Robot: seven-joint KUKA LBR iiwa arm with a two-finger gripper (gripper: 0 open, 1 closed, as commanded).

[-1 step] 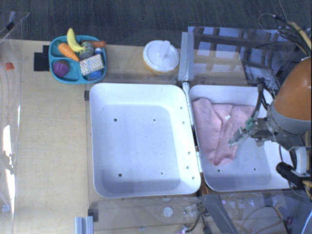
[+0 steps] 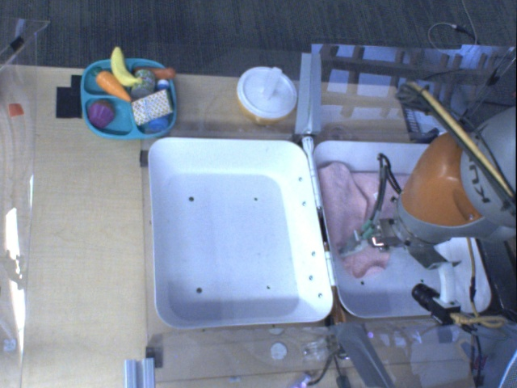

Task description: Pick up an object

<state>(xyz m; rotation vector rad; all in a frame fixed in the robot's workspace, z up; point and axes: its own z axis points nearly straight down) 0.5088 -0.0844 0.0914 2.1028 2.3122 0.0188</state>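
- Gripper [image 2: 373,236] low in the right bin [image 2: 380,301], right at the pink cloth [image 2: 349,196]; jaws blurred and partly masked by the arm's bulk, cannot tell whether they are released or clenched.
- Pink cloth lies crumpled along the right bin's left side, running from the far wall toward the middle; its right part is hidden under the arm [image 2: 452,192].
- Arm's orange band covers much of the right bin's right half; cables trail across it.
- Left bin [image 2: 230,233]: white floor with a few small dark dots, walls touching the right bin at the shared edge.
- Far left on the surface [image 2: 73,241]: teal divided tray [image 2: 125,99] with toy banana [image 2: 121,67], carrot [image 2: 111,86], and other small items hard to name.
- White lidded container [image 2: 266,93] beyond the left bin's far right corner.
- Pale wood surface; dark carpet at far edge; metal frame [image 2: 388,67] far right.
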